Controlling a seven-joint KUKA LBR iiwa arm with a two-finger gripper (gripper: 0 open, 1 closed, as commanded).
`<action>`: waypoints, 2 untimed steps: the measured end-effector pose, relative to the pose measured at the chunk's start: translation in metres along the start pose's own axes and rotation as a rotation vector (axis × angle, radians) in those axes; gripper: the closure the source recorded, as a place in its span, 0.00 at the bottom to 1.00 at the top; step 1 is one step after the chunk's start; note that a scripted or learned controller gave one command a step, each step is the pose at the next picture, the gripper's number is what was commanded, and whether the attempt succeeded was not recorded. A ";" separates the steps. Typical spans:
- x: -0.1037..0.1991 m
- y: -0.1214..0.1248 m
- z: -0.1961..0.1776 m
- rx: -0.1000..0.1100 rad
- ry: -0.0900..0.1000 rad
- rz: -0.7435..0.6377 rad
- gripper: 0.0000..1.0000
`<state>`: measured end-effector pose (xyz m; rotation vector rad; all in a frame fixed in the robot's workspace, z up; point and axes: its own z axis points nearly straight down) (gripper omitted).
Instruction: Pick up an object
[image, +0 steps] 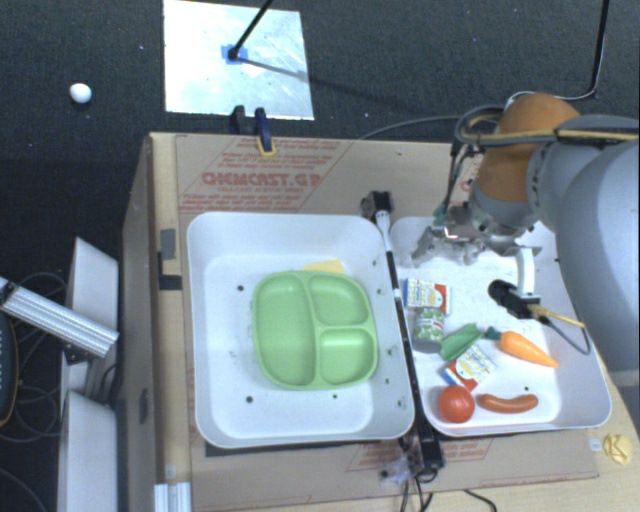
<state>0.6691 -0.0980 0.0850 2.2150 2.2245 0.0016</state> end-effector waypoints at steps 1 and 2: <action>-0.013 0.000 0.000 -0.001 0.000 0.003 0.00; 0.003 0.000 0.000 0.000 0.001 0.000 0.00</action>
